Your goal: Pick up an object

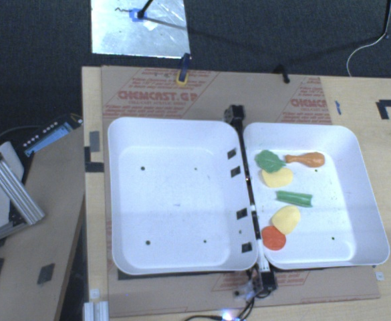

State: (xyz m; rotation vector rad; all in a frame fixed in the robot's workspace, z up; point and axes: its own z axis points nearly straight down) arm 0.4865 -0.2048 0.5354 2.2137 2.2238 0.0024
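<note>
Nearest us in the right bin (365, 199) lies a flat red-orange round piece (273, 238), close to the divider, with a yellow lumpy piece (286, 218) touching its upper edge. Beyond them we see a short green pod-like piece (294, 198) lying alone on bare white floor, then a second yellow piece (277, 178) just under a dark green leafy piece (269, 160), and farthest back an orange-brown drumstick shape (307, 158). We judge all of these to be small toy food: light, fairly stiff, smooth and probably a bit slippery, not fragile. For a two-finger pinch we would favour the green pod, taken across its narrow width, since it stands clear of its neighbours; the drumstick's thin handle end is our second choice. The touching pairs look harder to separate cleanly. The left bin (125, 179) has only small dark marks on its floor. As for the arm's pose and the claw, we cannot tell anything from this moment
</note>
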